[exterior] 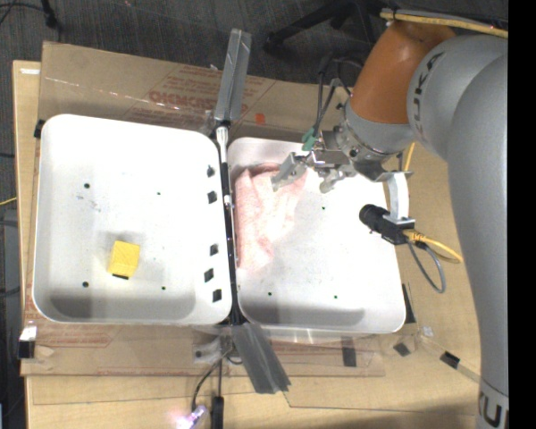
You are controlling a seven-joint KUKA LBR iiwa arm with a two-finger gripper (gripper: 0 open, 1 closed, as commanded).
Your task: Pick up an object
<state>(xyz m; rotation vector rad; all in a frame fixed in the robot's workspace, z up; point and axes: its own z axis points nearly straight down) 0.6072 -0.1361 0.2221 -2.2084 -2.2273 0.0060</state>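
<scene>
Light wooden bench (27, 88), seen from above at a slant. A flattened brown cardboard sheet (143, 79) with red printing lies on it, covering most of the top. Two shallow white bins sit on the cardboard side by side: left bin (62, 150), right bin (375, 293), their inner rims touching along a grey metal divider bar (230, 79) that runs between them and sticks out front and back. Dark carpeted floor (161, 7) shows beyond the bench.

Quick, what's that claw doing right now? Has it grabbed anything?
Claw: open, holding nothing, above the pink cloth in the right bin.
</scene>
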